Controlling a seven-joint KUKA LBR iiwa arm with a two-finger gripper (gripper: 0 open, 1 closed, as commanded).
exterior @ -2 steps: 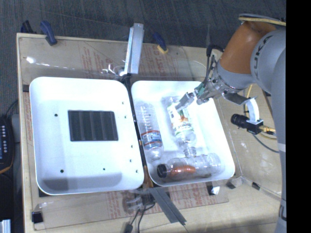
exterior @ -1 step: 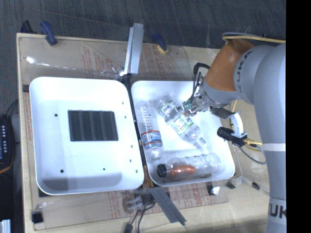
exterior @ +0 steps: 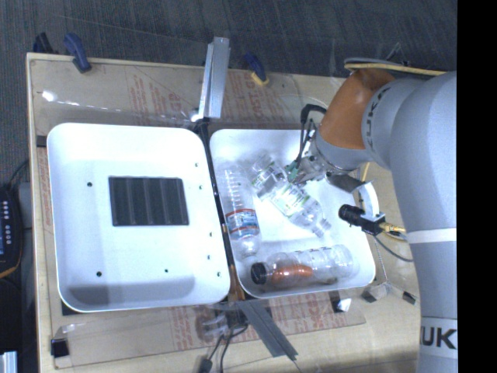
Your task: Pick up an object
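Several clear plastic bottles [exterior: 299, 202] lie in the right bin [exterior: 233, 150], none lifted yet, with the gripper [exterior: 299, 169] low at the pile's twelve o'clock, its grip impossible to tell.

You're looking at bright, even overhead light that blows out the left bin [exterior: 124, 216] to near-featureless white. Its lower inner wall carries a soft grey shadow. Clear bottles [exterior: 291, 200] right of centre glint and blur together; the whole frame is slightly soft.
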